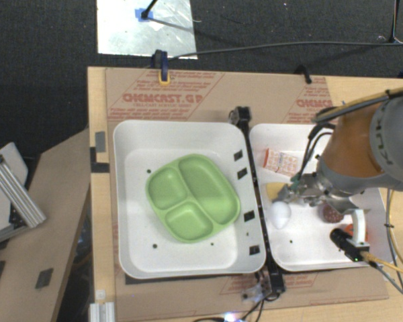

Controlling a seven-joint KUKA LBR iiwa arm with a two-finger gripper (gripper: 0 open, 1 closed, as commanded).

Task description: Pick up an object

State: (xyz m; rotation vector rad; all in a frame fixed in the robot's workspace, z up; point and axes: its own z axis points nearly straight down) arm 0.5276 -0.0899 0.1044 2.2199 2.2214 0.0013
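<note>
- Here, low in the right bin, near its left wall: white egg-shaped object. Almost round from this angle, so no clear long axis and no pointing direction to read.
- Just beyond it, toward the far wall: yellowish scrap, partly covered by the gripper.
- Further back still: red-and-white packet, lying flat, long axis roughly left to right across the bin.
- Gripper down over the right bin, just beside the white egg-shaped object, up and to its right. Cannot tell whether touching it, whether spread or pressed together, or whether pinching anything.
- Beneath the arm's near side: dark red round thing, partly hidden.
- In the left bin: green divided plate, three compartments, long axis slanting from upper left to lower right.
</note>
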